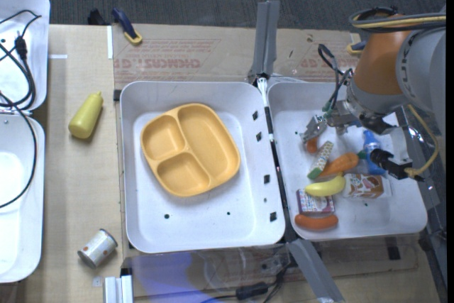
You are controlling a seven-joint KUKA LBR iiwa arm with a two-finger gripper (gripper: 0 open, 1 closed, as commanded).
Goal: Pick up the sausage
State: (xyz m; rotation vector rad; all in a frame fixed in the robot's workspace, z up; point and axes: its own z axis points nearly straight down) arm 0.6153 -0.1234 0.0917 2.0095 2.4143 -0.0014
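The sausage point(316, 221), reddish-orange and lying flat, rests at the front edge of the right bin point(404, 220), just below a pink packet point(316, 202). My gripper point(313, 131) hangs low over the left middle of the same bin, well behind the sausage and apart from it. Right beneath its tip lies a small orange-red piece point(311, 146). I see nothing held in the gripper.
Between gripper and sausage lie a banana point(325, 186), a carrot point(340, 164) and a striped stick point(321, 157). A blue bottle point(370, 145) and a brown packet point(363, 186) sit to the right. The left bin point(206, 230) holds a yellow divided plate point(189, 149).
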